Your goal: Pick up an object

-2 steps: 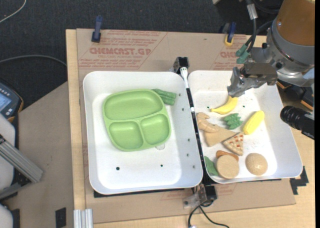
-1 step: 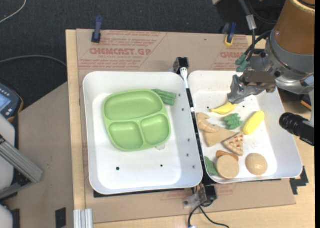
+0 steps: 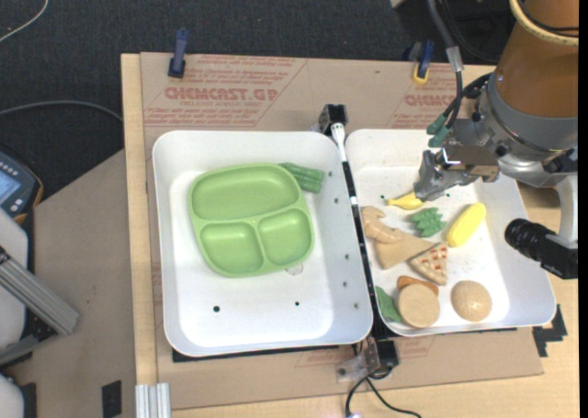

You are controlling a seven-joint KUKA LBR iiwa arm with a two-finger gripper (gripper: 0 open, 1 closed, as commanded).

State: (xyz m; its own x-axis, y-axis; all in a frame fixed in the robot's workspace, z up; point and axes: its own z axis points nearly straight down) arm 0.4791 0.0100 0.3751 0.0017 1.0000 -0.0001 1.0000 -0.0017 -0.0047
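Two white bins sit side by side on the bench. My left bin [image 3: 175, 223] holds a green divided plate [image 3: 253, 219] with three compartments, lying flat, and a small dark green piece [image 3: 306, 176] touching its upper right corner. My right bin [image 3: 524, 301] holds the toy food: a yellow banana [image 3: 404, 201] near the top, a green leafy piece [image 3: 425, 220] just below it, a yellow lemon-like piece [image 3: 465, 224] to its right, tan pieces [image 3: 384, 234] along the left wall, a pizza slice [image 3: 430, 264] in the middle, and a round brown bun [image 3: 419, 304] and a pale round roll [image 3: 471, 299] near the front edge. My gripper [image 3: 432, 185] hangs over the upper part of the right bin, its tip just beside the banana's right end; I cannot tell how it is set or whether it touches the banana.
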